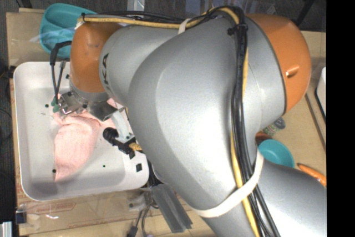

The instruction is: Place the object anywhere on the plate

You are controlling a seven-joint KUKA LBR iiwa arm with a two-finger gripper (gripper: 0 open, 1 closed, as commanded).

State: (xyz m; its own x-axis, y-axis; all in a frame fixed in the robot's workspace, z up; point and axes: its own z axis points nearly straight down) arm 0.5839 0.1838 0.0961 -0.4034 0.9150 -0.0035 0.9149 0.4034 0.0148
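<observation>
A soft pink object (74,144) lies lengthwise in the left white bin (28,119), towards its left side. My gripper (67,105) is down in that bin at the pink object's far end, right at or touching it. The wrist and the orange band (89,58) hide the contact. A teal rounded dish (275,152) peeks out from behind the arm on the right. The big grey arm (194,119) covers the middle of the view and whatever lies beneath it.
A teal plastic item (58,22) sits on the bench beyond the left bin's far corner. An orange thing (313,172) shows at the right edge near the teal dish. Black cables (55,72) hang from the wrist over the bin.
</observation>
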